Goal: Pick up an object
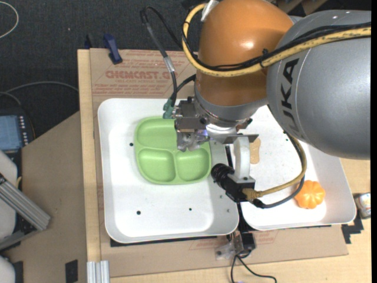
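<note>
a dark carpeted floor with loose cables surrounds a brown board bench [118, 69] printed with red lettering along its far edge. two shallow white bins sit side by side on it. the left bin [118, 205] holds a light green divided plate [156, 152], lying flat in the bin's far half toward the edge it shares with the other bin, its three compartments facing up. the right bin [277, 211] holds a small orange pumpkin-shaped toy [310, 194] near its near right corner, and a small tan piece [255, 152] lies near its left edge, partly hidden by the arm's gear.

the grey arm [330, 81] with its orange band [241, 34] reaches in from the right and hangs over the line where the two bins meet. the hand [188, 137] points down over the right side of the green plate, at or just above the plate's surface; whether it is released or clenched cannot be told from this angle, and nothing can be seen between its fingers. a black and yellow cable [277, 190] loops below the wrist across the right bin.
</note>
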Motion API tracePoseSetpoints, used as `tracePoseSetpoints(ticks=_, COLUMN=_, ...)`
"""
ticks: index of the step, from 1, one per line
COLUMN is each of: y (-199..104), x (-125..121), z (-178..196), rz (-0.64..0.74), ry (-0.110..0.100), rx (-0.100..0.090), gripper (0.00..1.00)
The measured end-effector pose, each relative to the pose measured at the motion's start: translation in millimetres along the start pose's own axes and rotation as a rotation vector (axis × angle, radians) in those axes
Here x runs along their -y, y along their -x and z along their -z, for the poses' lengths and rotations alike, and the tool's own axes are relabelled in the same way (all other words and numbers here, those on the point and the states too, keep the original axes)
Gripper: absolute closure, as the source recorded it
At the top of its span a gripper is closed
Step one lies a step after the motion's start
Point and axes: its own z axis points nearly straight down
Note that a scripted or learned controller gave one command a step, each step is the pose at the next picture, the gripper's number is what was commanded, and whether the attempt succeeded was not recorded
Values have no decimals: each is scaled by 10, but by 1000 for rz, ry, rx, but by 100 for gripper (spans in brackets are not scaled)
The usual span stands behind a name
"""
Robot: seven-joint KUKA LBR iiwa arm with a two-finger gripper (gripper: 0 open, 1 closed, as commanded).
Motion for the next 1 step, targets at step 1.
tracePoseSetpoints(ticks=1, y=622, x=184, z=205, rz=-4, ry=8, rx=-3, gripper=100)
